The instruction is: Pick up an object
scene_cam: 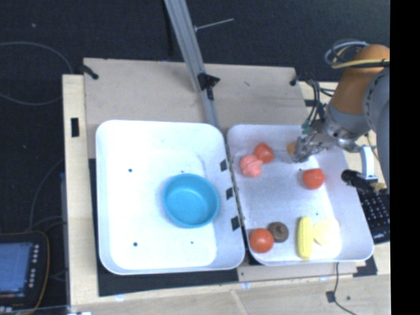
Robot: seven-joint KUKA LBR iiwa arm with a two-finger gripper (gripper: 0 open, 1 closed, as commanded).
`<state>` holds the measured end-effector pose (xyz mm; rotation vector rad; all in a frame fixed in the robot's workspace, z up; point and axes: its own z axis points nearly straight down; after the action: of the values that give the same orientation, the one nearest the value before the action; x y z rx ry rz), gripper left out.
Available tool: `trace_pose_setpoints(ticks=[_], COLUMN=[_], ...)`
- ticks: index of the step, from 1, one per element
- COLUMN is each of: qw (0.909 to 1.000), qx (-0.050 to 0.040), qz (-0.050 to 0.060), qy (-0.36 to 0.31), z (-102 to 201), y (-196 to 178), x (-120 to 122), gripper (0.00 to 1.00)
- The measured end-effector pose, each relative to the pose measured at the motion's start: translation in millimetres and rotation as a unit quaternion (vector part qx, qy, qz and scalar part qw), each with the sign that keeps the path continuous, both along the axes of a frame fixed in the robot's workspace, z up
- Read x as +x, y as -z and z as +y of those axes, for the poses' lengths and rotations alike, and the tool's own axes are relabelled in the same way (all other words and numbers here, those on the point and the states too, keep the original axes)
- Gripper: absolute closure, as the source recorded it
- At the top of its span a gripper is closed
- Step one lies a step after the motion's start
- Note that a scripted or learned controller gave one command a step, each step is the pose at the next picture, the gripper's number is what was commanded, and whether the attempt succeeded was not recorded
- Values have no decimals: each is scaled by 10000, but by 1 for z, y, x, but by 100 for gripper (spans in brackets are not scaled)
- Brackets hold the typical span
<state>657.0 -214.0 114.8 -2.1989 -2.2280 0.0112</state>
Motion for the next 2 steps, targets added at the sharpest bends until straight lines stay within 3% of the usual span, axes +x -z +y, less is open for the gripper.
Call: trace_pose_setpoints(ticks=[1,2], qw=[9999,9999], qx=[-18,-18], qz=[-103,-105], qy=[21,16], z=[5,4], y=[-50,-107], x=[-4,-2], gripper=[100,100])
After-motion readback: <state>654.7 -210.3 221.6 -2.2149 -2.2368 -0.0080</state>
